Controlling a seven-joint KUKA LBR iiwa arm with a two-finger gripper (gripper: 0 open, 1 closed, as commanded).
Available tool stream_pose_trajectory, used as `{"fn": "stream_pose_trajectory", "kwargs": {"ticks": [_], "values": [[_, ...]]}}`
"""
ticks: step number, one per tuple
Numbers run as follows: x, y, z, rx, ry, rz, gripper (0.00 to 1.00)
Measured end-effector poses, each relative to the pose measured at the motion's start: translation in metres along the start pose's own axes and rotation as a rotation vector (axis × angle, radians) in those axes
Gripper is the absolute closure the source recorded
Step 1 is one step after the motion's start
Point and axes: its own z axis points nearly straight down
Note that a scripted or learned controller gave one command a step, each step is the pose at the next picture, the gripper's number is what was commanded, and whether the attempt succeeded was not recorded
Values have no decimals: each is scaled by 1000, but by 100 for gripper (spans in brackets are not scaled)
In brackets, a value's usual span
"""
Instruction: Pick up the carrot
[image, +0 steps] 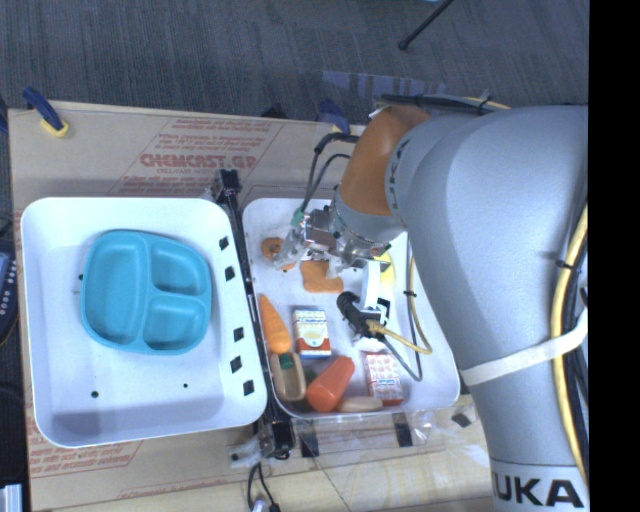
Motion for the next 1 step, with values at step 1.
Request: {"fn": "stream_pose_trajectory", "kwargs": {"ticks": [1], "values": [[-10, 39, -103, -7, 1, 34, 0]]}}
